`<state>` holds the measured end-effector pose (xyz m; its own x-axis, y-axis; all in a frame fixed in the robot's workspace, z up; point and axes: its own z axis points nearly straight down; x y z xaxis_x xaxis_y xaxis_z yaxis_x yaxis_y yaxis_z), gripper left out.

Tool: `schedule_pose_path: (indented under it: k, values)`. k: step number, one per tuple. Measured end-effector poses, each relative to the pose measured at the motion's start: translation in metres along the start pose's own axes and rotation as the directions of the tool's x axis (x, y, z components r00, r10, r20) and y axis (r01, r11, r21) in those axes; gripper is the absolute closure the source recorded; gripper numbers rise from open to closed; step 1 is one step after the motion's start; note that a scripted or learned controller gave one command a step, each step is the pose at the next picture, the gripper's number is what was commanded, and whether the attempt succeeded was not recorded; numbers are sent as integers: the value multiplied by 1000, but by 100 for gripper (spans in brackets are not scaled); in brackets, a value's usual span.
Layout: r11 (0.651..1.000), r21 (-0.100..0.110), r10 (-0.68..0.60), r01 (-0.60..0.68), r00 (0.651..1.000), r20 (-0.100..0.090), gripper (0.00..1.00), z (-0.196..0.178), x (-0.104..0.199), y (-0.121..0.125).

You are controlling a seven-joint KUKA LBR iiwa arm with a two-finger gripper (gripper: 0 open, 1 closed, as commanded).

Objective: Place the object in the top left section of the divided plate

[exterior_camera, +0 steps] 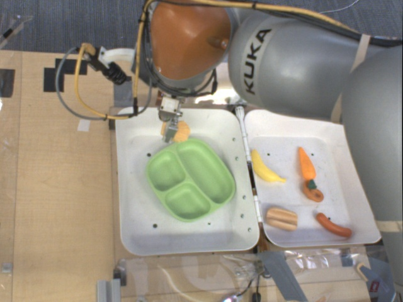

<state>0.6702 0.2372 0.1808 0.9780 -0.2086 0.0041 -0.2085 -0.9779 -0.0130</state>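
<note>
- From my remote seat I see the object (181,131), a small rounded orange-tan piece, lying on the floor of the left bin (135,231), just beyond the far rim of the divided plate (191,178) and touching or nearly touching it.
- The gripper (169,129) hangs right over the object's left side; its fingertips look close to the piece, but whether they are spread or closed on it I cannot tell from this angle.
- The divided plate is light green, with three sections, and sits turned at an angle in the middle of the left bin.
- The arm (283,68) comes in from the right, grey, with its orange band (186,36) above the wrist, and covers the far edge of both bins.
- The right bin (352,150) touches the left one along a shared edge and holds a yellow banana (266,168), an orange carrot (306,165), a tan bun-like piece (281,218) and a red sausage (333,225), all apart from one another.
- Both bins rest on a pale wooden bench (56,200), with black marks near its far left corner.
- Yellow and black cables (75,90) loop over the bench to the left of the wrist.
- Beyond the bench, the floor (63,8) is dark grey-blue carpet.
</note>
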Motion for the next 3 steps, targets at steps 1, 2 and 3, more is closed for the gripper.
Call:
schedule_pose_path:
  k: [1, 2, 3]
  values:
    - [1000, 7, 6, -6, 1000, -2, 100, -12, 1, -1]
    - [1000, 13, 12, -12, 1000, -4, 100, -25, 2, -3]
    - [1000, -8, -5, 5, 1000, 5, 100, 47, -1, 2]
